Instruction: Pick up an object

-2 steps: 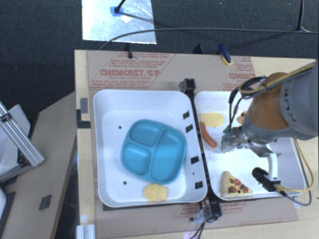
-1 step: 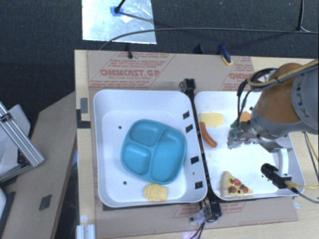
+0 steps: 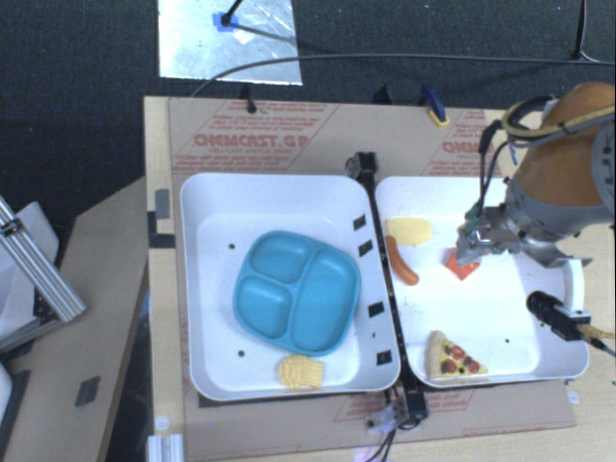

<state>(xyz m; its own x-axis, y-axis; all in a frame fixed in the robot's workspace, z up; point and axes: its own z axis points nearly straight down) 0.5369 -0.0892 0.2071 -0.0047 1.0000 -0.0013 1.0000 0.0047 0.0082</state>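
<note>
Gripper (image 3: pixel 470 254) sits low in the right bin (image 3: pixel 539 354), upper middle area, directly over a small orange-red piece (image 3: pixel 463 268) that pokes out below and left of it; can't tell whether that piece is between the jaws or just under them, and grip state is unreadable from this angle. Arm (image 3: pixel 568 166) comes in from the right, orange band above the wrist. Same bin: hot dog sausage (image 3: pixel 401 260) lying diagonally near the left wall, pale yellow flat piece (image 3: pixel 411 230) just above it, pizza slice (image 3: pixel 452 356) near the front edge, all apart from the gripper. Left bin (image 3: pixel 207 258) holds a blue divided plate (image 3: pixel 295 292) in the centre and a yellow corn cob (image 3: pixel 300 372) just in front of it, near the front wall.
</note>
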